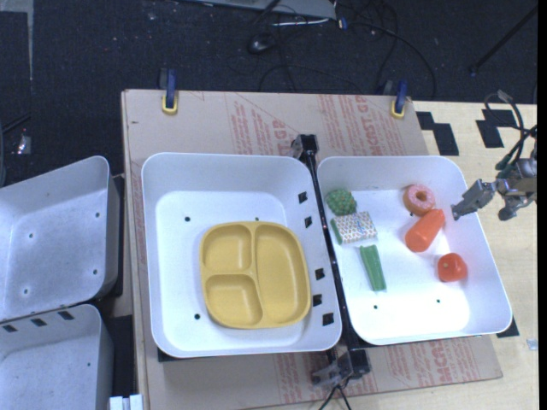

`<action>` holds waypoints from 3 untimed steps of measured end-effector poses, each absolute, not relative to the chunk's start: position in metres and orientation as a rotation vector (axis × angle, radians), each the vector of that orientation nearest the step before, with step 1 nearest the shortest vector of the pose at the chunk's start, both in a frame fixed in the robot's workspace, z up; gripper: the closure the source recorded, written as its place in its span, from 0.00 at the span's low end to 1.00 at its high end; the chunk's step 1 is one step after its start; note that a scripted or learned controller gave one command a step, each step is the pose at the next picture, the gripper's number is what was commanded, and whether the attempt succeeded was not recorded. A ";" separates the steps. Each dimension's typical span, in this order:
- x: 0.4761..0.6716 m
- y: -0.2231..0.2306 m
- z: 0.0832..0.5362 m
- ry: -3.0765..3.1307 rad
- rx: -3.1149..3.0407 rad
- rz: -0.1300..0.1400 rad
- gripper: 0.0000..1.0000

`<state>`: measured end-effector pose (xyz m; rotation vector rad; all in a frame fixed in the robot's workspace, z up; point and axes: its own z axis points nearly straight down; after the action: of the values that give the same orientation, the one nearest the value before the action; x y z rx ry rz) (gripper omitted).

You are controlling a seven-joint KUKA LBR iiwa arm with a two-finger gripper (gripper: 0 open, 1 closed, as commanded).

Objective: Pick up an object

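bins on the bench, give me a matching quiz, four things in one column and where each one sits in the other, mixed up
Things:
1. yellow divided plate
2. donut
3. green stick
4. tomato

Places:
A. right bin, far edge, just above the carrot
B. right bin, near its right wall, below the carrot
C. middle of the left bin
D. right bin, just below the patterned block

Pairs: 1-C, 2-A, 3-D, 4-B
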<state>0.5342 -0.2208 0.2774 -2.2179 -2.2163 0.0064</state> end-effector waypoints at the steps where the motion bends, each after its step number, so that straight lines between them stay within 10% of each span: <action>1: 0.536 -0.221 0.281 -2.223 -2.220 0.001 0.00; 3: 0.536 -0.200 0.180 -2.218 -2.218 0.004 0.00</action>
<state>0.5358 -0.2005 0.1796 -2.2178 -2.2178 0.0040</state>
